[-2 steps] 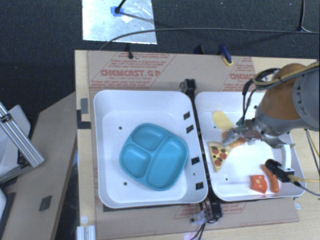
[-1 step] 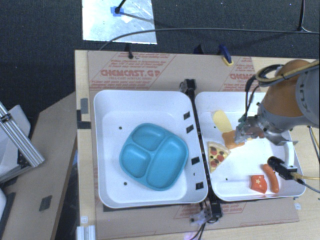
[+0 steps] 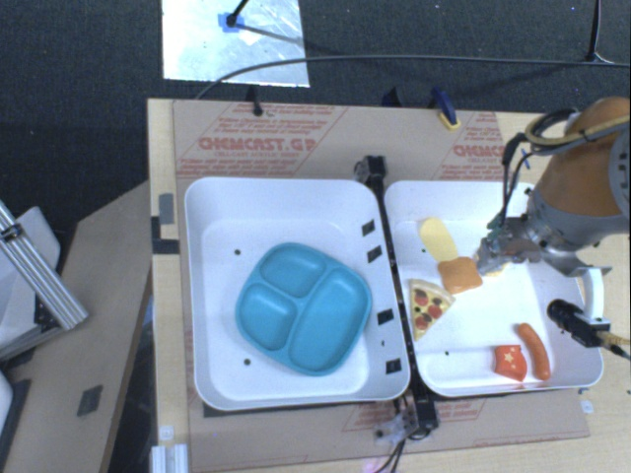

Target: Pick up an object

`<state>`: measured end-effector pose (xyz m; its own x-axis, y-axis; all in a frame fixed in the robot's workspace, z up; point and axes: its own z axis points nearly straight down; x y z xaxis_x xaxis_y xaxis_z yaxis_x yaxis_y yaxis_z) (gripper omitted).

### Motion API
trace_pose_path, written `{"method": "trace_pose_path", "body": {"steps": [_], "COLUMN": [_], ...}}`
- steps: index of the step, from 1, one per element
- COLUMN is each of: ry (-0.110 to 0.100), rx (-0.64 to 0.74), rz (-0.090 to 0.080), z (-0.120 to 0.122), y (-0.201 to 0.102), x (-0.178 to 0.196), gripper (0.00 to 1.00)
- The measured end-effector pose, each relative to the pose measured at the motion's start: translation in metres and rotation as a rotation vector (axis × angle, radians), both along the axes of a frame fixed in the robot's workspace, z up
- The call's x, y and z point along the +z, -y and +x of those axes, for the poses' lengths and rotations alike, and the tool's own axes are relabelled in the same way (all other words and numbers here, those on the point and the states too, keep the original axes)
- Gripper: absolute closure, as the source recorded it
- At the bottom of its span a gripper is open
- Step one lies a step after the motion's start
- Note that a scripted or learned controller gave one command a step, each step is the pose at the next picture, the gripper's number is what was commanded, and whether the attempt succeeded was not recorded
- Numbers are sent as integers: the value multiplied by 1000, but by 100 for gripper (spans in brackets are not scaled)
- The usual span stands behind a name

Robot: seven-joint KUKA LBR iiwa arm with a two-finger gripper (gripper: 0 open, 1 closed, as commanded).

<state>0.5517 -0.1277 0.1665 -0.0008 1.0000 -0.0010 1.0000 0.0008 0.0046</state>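
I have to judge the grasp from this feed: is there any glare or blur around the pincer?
Camera view: light is even, and the right bin shows no harsh glare; the pincer looks soft and dark against the orange piece, so its tip is hard to read; the foil sheet above the bench shines brightly.

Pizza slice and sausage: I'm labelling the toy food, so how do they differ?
The pizza slice is a flat yellow triangle with red spots; the sausage is a plain orange-red rounded rod. The pizza slice lies by the divider between the bins; the sausage lies near the right bin's front right corner. Both rest in that bin.
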Motion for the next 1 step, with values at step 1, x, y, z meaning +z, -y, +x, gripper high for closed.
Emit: {"method": "trace_pose_path", "body": {"steps": [1], "ry": [1], "rx": [4], "rz": [0], "z": [5], "y": [-3], "x": [44], "gripper": [100]}}
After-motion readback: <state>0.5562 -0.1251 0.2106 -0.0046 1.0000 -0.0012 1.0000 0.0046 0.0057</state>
